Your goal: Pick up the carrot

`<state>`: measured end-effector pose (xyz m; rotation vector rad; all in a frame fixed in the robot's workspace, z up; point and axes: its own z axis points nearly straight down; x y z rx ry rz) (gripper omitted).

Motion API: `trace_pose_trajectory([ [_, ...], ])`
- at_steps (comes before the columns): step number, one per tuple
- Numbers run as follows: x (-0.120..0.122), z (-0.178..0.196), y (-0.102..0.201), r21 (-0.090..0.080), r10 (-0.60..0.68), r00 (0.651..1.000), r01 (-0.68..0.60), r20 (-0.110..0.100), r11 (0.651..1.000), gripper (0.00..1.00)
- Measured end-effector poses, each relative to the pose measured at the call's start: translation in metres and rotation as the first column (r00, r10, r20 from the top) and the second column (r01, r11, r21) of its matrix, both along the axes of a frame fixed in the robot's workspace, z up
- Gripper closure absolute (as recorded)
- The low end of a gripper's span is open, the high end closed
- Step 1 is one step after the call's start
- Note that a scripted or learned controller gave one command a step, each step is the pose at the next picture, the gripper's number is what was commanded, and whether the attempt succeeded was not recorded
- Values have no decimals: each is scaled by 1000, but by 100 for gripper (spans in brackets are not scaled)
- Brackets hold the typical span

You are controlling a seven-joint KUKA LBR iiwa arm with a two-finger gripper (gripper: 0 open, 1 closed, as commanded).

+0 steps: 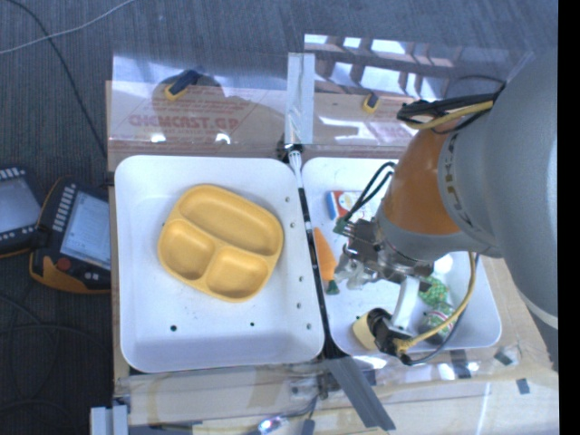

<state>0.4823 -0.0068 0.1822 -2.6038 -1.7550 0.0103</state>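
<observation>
The gripper (355,270), its jaw state impossible to tell, hangs just right of the carrot (323,254) in the right bin (485,329).

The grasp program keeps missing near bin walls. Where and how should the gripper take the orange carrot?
Grip the orange carrot at mid-length, from above, fingers across its narrow width. It lies flat and lengthwise along the right white bin's left wall, so the wall-side finger likely has little room. The gripper is beside it.

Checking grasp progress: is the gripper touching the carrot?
Cannot tell. In the camera view the gripper sits right beside the carrot, no plain gap or contact.
</observation>
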Motion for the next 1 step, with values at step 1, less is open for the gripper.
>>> trace_pose_trajectory([
  [1, 0, 0, 0, 0, 0, 1000, 0, 0, 1000, 0],
])
